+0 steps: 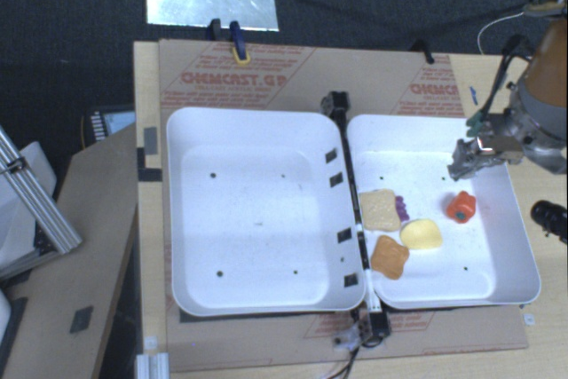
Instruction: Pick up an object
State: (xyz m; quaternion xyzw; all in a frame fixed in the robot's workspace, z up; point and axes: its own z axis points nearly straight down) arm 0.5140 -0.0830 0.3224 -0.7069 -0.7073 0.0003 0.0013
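Gripper (463, 162) — just above red pepper (461, 207)

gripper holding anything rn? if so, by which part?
Nothing seen held. The gripper hangs over the right white bin, above and apart from the small red-orange round object; nothing shows between its tips.

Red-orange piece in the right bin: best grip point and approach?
Take the red-orange piece across its rounded body, coming straight down. It lies apart from the yellow piece, with bare bin floor around it, and the gripper is just above it.
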